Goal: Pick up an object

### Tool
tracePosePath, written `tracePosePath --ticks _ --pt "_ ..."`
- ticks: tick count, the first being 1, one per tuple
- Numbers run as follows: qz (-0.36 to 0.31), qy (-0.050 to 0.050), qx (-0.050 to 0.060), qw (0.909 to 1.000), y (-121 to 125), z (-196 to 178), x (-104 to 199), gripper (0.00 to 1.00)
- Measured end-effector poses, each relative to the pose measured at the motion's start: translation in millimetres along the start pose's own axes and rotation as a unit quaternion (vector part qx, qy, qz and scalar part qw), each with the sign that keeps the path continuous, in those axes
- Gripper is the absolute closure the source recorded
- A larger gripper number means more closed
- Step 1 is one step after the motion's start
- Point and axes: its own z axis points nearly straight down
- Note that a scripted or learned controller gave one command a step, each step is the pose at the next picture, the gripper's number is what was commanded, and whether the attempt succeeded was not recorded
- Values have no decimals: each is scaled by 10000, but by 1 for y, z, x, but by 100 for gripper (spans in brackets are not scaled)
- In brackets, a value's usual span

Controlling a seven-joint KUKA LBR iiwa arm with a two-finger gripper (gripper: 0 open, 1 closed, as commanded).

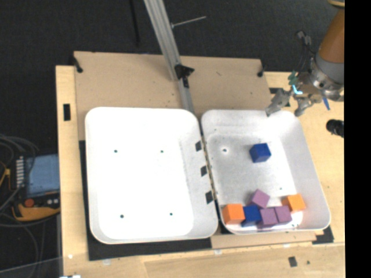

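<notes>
A blue cube point(260, 152) lies alone in the middle of the right bin point(290, 126). Along that bin's near edge sit several small blocks: an orange one point(233, 213), a blue one point(252, 214), purple ones point(261, 199) point(269, 217) point(283, 214) and another orange one point(295, 202). My gripper point(288, 105) hangs over the far right corner of the right bin, well away from the blocks. Its two fingers are spread apart with nothing between them.
The left bin point(145, 172) stands beside the right one. A slanted metal pole point(165, 36) rises from the bench behind the bins. Cables and a small box point(40, 175) lie off the bench to the left.
</notes>
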Motion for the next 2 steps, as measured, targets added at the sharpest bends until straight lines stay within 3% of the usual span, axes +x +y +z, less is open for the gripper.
tracePosePath --ticks 1,2 --pt "-17 -21 -18 10000 1 -4 -1 0" --pt "-27 -11 -5 10000 7 56 3 0"
